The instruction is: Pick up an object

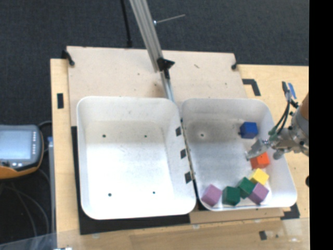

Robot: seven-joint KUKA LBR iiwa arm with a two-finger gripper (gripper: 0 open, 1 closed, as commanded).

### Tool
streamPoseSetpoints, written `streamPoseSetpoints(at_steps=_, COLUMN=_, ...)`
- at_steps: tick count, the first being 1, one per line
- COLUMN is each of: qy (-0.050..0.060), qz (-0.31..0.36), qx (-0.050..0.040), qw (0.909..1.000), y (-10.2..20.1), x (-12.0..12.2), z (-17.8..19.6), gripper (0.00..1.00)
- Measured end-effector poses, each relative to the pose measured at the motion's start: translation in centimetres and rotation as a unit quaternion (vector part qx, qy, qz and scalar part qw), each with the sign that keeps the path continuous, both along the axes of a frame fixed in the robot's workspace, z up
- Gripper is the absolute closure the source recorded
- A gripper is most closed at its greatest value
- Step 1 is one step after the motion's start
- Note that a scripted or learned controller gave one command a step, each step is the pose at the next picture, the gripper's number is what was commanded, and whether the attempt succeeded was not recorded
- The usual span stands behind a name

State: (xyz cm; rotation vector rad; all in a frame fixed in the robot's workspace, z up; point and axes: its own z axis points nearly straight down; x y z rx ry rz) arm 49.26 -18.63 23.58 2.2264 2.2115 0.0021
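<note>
With the claw (258, 151) just above the orange block (260, 160), grip unclear from here, it should descend squarely, avoiding the yellow block (260, 177).

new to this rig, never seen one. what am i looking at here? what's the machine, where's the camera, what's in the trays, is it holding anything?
One camera, fixed above the bench, looks down at a slant. The machine is a robot arm reaching in from the right; its gripper sits low over the right bin, next to the orange block. I can't tell whether it grips anything. That bin also has a blue block apart near the far wall, and a cluster at the near edge: a yellow block, two green blocks and two purple blocks. The left bin lies alongside.
</note>
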Motion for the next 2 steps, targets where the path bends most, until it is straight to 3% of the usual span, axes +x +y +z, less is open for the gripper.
streamPoseSetpoints(at_steps=1, qy=0.001, qz=0.003, qx=0.0001, qw=1.0000, y=-0.3, x=-0.8, z=-0.1, gripper=0.00)
streamPoseSetpoints(at_steps=2, qy=-0.001, qz=0.006, qx=-0.0002, qw=1.0000, y=1.7, x=-0.7, z=3.5, gripper=0.00)
